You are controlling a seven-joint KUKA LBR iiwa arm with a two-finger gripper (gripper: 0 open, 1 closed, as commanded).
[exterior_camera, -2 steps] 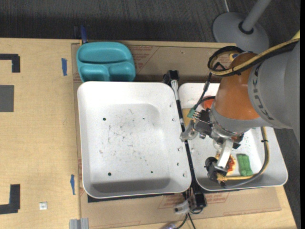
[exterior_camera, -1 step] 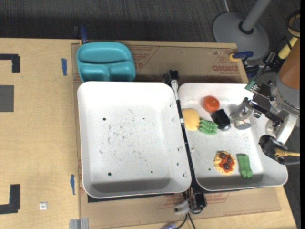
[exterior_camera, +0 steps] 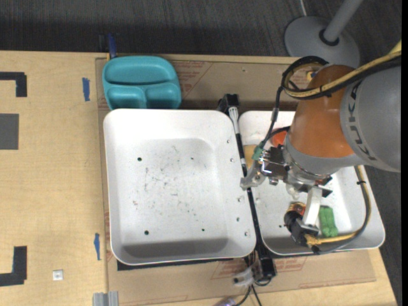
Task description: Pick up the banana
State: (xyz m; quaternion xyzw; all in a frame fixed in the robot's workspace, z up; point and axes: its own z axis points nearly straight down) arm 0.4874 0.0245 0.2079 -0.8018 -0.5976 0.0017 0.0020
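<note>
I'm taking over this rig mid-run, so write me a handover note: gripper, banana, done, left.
Gripper: over the right shallow white bin, beneath the grey arm's orange-banded wrist; grip state cannot be told.
Banana: cannot tell where; the arm hides much of that bin. A green object lies there.
Done: no pick confirmed.
Left: find, grasp and lift the banana.

Teal tray (exterior_camera: 141, 81) beside white bin (exterior_camera: 169, 177)

Your left bin (exterior_camera: 172, 177) is smooth white plastic, scuffed. The teal tray (exterior_camera: 141, 81) looks glossy plastic; the bench (exterior_camera: 51, 190), matt board.
</note>
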